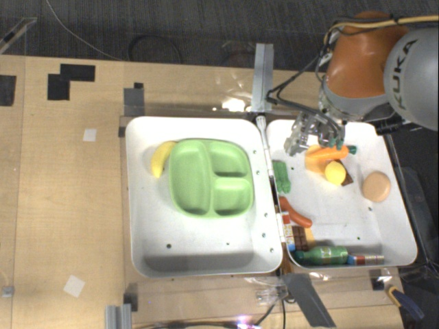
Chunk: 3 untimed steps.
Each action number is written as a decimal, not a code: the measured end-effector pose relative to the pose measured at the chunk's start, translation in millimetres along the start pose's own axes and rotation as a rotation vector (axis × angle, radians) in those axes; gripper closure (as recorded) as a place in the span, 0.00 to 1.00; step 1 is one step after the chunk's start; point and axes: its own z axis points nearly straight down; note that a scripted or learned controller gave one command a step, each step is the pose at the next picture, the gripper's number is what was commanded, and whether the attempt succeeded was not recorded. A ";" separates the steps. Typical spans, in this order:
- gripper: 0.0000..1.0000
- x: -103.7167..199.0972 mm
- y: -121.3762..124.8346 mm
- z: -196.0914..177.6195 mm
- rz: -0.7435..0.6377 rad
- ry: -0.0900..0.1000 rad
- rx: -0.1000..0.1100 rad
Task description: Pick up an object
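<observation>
Right, the claw [312, 134] hangs over the right bin's [384, 249] far end, fingers apart, nothing held; I'd drop squarely onto the carrot [328, 153] just right.

On the worktop [62, 204], the tray [208, 177] lies in the bin [199, 252] at nine o'clock; the carrot [326, 153] and bottle [322, 255] lie in the bin [394, 238] at three.

The wooden bench [62, 204] holds two white bins side by side. The left bin [147, 252] sits at 9 o'clock from the right bin [394, 242]. Black squares [68, 79] lie at 10 o'clock on the bench.
</observation>
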 end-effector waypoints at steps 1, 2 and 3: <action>1.00 -1.7 -0.4 -10.1 -0.003 -0.005 0.000; 1.00 -4.0 1.5 -22.3 -0.009 -0.015 -0.001; 1.00 -6.4 3.2 -34.4 -0.014 -0.024 -0.003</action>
